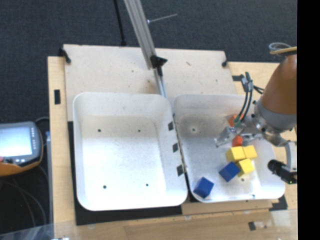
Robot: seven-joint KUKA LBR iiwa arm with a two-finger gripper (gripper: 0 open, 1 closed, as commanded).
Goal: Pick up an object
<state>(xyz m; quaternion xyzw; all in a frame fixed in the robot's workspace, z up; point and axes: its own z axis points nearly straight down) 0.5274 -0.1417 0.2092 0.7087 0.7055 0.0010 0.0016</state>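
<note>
**Gripper lowered over a cluster of blocks in the right-hand bin**

A pale wooden bench (pixel 57 134) on dark carpet is seen from above, with two shallow white bins set side by side on it. The objects to be picked are gathered in the lower right of the right bin (pixel 200 114): a small orange block (pixel 237 140), two yellow blocks touching each other (pixel 242 156), a blue block (pixel 229 172) just beside them, and a second blue block (pixel 203 186) lying apart near the bin's lower left corner. The gripper (pixel 234 133) is placed directly over the orange block, at the upper edge of the cluster, which suggests that this block is the one aimed at. How far the fingers are spread, and whether anything is caught between them, cannot be told from this slanted view, since the metal parts overlap the block. The grey arm with its orange band (pixel 280 91) is brought in from the right of the frame. The left bin (pixel 80 134) is probably kept as a drop-off place. A slanted aluminium bar (pixel 140 24) is mounted at the top centre, and a small screen device (pixel 17 144) lies at the left edge.
</note>
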